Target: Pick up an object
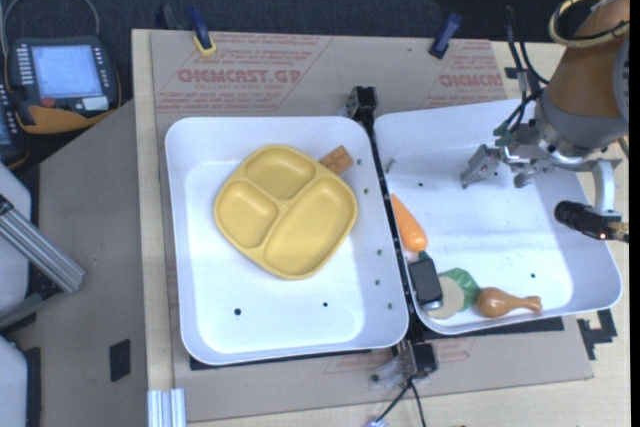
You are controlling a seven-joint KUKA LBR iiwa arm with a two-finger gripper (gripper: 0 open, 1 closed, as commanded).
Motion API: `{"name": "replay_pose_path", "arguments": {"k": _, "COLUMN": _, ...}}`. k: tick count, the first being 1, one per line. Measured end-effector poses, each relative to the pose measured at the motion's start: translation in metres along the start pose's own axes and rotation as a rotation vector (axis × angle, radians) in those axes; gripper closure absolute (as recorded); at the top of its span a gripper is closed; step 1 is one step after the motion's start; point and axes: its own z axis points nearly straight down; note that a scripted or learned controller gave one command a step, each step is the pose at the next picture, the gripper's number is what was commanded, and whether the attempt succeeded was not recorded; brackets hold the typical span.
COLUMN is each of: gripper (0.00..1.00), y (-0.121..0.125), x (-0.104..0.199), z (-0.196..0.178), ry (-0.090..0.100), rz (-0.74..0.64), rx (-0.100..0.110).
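My gripper (499, 172) hovers over the back part of the right bin (560, 260), open, with only bare white bin floor between its fingers. Along that bin's left and front sides lie an orange carrot (408, 224), a black rectangular block (426, 281), a green piece (465, 279), a pale round piece (447, 301) and a brown drumstick (506, 300). All of them sit well to the front left of the gripper, apart from it.
The left bin (270, 315) holds a yellow divided plate (286, 210) with a small brown block (337, 158) poking out at its back right rim. A raised divider (380, 205) runs between the two bins. Cardboard lies under both.
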Motion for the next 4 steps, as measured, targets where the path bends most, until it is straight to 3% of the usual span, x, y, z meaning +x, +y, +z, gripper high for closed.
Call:
{"name": "replay_pose_path", "arguments": {"k": 1, "gripper": 0.00, "y": 0.001, "x": -0.001, "z": 0.050, "ry": -0.004, "rz": 0.000, "rx": -0.006}}
{"name": "replay_pose_path", "arguments": {"k": 2, "gripper": 1.00, "y": 0.003, "x": -0.002, "z": 0.035, "ry": -0.009, "rz": 0.001, "rx": -0.016}}
{"name": "replay_pose_path", "arguments": {"k": 4, "gripper": 1.00, "y": -0.002, "x": -0.004, "z": -0.061, "ry": -0.005, "rz": 0.001, "rx": -0.013}}
